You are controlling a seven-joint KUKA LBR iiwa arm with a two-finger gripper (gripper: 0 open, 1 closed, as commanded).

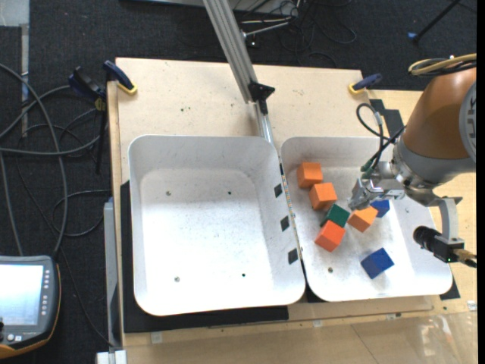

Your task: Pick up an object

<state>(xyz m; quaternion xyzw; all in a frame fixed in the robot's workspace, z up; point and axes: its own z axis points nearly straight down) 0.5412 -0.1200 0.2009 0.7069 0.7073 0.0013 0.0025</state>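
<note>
- Several small blocks lie loose in the right bin; the likeliest target is the light orange block, sitting just under the claw, mid-bin.
- Tilted a little, that block touches or nearly touches a blue block behind it and sits just beside a green block.
- Whether the claw is parted or closed cannot be told from here; the wrist hides it, and nothing shows as held.
- To do this step well, I judge the claw should come straight down, centred on the light orange block, aligned to its flat faces so the neighbours are not nudged or caught along with it.
- Crowding is the risk: a corner grip on a tilted cube could slip out as the arm lifts.
- Further out, three deeper orange blocks run down the bin's left side, and a lone blue block lies well apart near the front, an easier pick.
- Beside it, the left bin rests on the tabletop.
</note>
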